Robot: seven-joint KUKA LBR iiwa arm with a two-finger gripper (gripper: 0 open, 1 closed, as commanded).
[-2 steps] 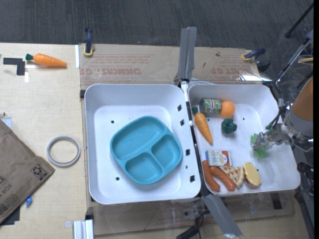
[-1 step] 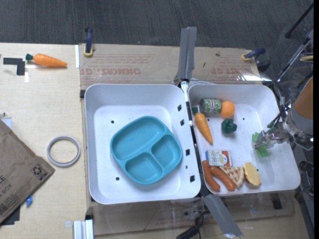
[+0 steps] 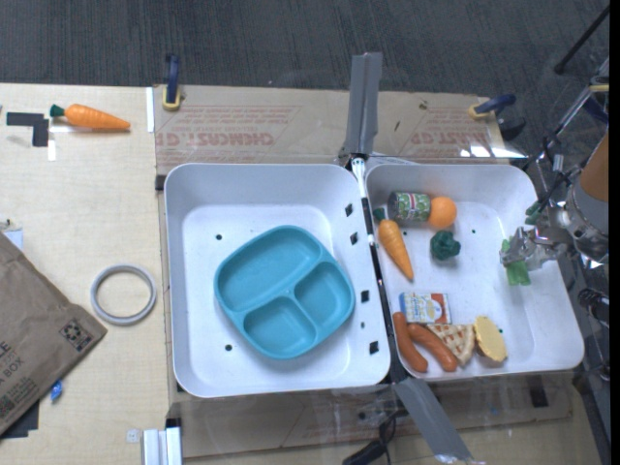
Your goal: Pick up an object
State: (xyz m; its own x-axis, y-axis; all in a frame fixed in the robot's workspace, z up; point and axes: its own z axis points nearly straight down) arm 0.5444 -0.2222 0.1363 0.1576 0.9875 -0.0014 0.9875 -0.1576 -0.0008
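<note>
A small green item (image 3: 517,271) is seen at the right wall of the right bin (image 3: 542,361), directly under the claw (image 3: 523,250), which reaches in from the right edge. The green piece appears to lie between or just below the claw tips, but whether the claw is clenched on it or released cannot be told at this size.

The piece is judged to be light moulded plastic, stiff and somewhat slick, so a hold across its narrow middle would be favoured over its ends. Its place hard against the bin wall is likely to leave little room for the outer tip.

Other candidates are spread through the same bin. A toy carrot (image 3: 395,248) lies by the left wall, tapered and liable to slide out of a pinch unless taken at the thick end. A small can (image 3: 411,206) and an orange ball (image 3: 443,211) touch each other near the back; both are round and may roll. A dark green broccoli piece (image 3: 445,247) sits alone mid-bin and is the least crowded. At the front, a small carton (image 3: 424,307), 2 sausages (image 3: 422,345), a waffle piece (image 3: 453,339) and a yellow slice (image 3: 490,341) are packed close together, so one could hardly be taken cleanly.

The left bin (image 3: 194,289) holds a blue divided plate (image 3: 283,291).
</note>
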